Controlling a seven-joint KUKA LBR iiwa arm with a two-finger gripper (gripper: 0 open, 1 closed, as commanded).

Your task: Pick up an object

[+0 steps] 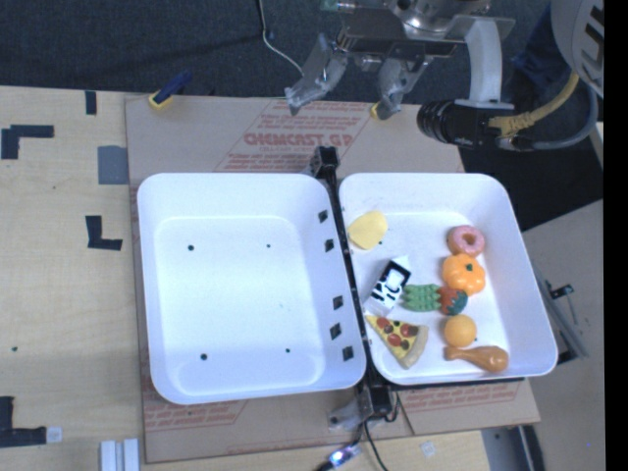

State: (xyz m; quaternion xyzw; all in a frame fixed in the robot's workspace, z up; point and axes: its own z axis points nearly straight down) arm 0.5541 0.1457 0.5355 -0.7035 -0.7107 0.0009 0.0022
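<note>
My gripper (345, 96) hangs high above the back edge of the bins, open, with nothing between its two fingers (312, 78). In the right bin (496, 196) lie a yellow chip-like piece (368, 230), a pink donut (465, 239), an orange pumpkin (463, 274), a green and red vegetable piece (430, 298), a black and white card (391, 283), a pizza slice (397, 337), a small orange fruit (458, 331) and a chicken drumstick (478, 357).
The left bin (157, 204) stands beside the right one, joined by a black hinge strip (336, 253). Both rest on a cardboard sheet (226, 135) on the wooden bench. A yellow and blue clip (169, 90) lies at the cardboard's back left corner.
</note>
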